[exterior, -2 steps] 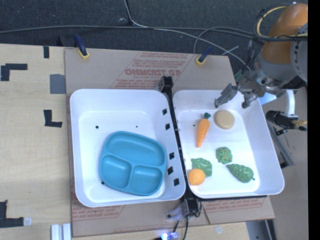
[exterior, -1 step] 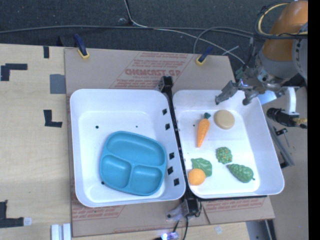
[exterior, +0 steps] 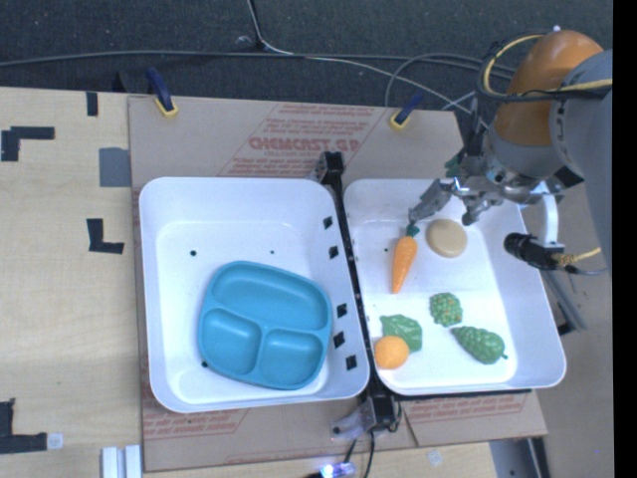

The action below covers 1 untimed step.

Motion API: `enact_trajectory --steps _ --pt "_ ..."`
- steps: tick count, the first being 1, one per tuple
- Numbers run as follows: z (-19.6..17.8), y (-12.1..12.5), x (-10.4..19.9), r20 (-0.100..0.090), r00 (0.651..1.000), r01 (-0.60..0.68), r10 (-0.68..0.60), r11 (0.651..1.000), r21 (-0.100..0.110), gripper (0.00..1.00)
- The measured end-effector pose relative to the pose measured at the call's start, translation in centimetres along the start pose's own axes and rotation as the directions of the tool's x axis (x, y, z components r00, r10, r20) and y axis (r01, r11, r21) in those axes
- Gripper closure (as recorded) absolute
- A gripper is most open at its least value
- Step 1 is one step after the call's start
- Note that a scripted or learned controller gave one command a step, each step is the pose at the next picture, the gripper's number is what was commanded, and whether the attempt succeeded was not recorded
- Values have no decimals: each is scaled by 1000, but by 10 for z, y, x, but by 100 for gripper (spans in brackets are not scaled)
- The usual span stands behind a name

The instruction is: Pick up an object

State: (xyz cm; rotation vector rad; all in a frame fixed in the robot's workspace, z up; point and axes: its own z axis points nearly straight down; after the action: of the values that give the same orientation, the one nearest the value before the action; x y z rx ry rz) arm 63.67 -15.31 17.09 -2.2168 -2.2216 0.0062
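Your gripper point(exterior: 450, 205) hangs over the right bin point(exterior: 542, 352) with its jaws spread and grasping nothing, poised between the carrot point(exterior: 402, 261) and the beige potato point(exterior: 447, 238). Both lie just below it, so either looks reachable; 4 other toys sit nearer the front.

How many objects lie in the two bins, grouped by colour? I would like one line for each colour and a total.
Orange: 2, the carrot and the orange ball
Green: 3, the leafy piece, the small broccoli and the bumpy green fruit
Beige: 1, the round potato
Blue: 1, the divided tray
Total: 7
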Motion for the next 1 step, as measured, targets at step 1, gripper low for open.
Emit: enact_trajectory --steps 1 --pt "47 7 4 0 1000 0 0 1000 -1 0"
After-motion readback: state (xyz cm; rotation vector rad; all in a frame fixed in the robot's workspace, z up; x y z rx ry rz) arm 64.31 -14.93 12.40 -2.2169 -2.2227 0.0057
